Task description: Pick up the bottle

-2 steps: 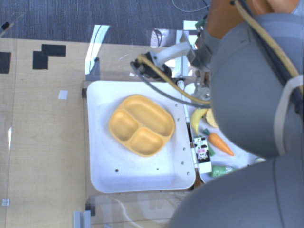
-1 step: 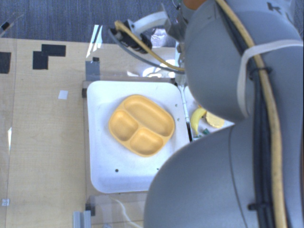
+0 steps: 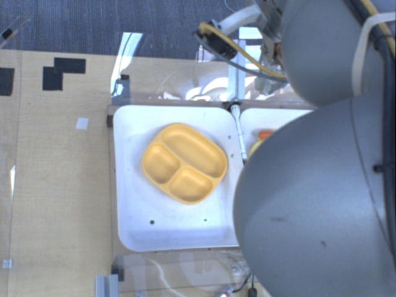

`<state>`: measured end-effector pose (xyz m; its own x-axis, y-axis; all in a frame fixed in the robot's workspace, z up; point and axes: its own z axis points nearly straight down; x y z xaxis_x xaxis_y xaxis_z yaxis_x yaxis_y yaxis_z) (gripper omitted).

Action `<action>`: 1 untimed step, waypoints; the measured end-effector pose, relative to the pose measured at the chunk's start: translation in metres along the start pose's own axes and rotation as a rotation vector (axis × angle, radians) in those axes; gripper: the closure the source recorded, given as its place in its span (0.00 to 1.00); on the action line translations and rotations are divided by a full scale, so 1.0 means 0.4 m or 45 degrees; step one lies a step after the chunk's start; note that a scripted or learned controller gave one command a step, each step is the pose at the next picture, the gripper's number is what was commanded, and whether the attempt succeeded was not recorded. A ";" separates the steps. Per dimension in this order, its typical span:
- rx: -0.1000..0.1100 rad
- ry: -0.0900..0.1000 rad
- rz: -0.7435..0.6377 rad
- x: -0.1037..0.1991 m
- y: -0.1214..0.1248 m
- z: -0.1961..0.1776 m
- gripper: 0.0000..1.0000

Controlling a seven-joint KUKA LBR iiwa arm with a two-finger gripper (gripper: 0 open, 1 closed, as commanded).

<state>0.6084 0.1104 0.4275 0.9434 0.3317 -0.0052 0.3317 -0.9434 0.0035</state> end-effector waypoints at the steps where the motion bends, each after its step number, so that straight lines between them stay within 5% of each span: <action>1: 0.001 0.000 -0.018 -0.016 -0.161 0.208 1.00</action>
<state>0.5809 0.1686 0.3442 0.9385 0.3453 -0.0051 0.3453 -0.9385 0.0026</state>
